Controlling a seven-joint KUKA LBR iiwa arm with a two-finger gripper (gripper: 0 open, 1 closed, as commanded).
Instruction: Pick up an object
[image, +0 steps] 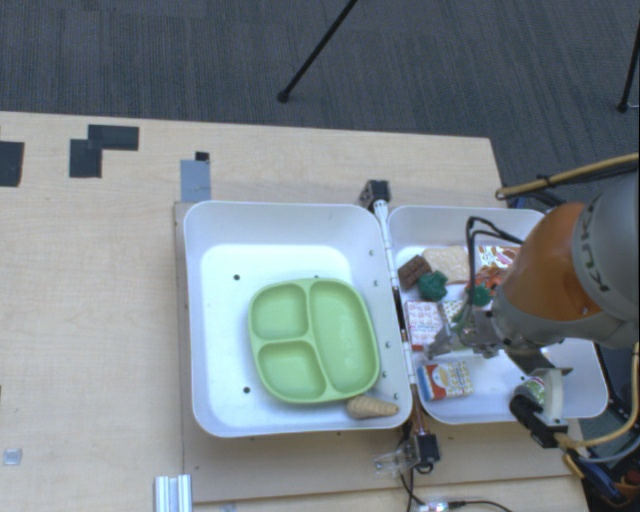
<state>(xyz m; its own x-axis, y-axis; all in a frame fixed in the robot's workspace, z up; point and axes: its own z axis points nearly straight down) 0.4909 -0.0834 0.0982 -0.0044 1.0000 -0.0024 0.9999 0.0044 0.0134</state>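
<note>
The end effector (455, 335) is seen low in the right bin (590, 395), finger state not discernible, with the small carton (447, 380) lying flat just nearer, long axis running left-right.

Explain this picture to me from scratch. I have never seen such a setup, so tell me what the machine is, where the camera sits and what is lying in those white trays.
The camera is fixed above a wooden bench, looking down at a slant. The grey machine with the orange band is a robot arm reaching in from the picture's right.

Two shallow white bins sit side by side. The left bin holds a green divided plate and a small tan item touching its lower edge. The right bin holds small things: printed packets, a brown block and a dark green piece.

The arm hangs over the right bin. Its gripper is near the packets, and I cannot tell whether it holds anything.
</note>
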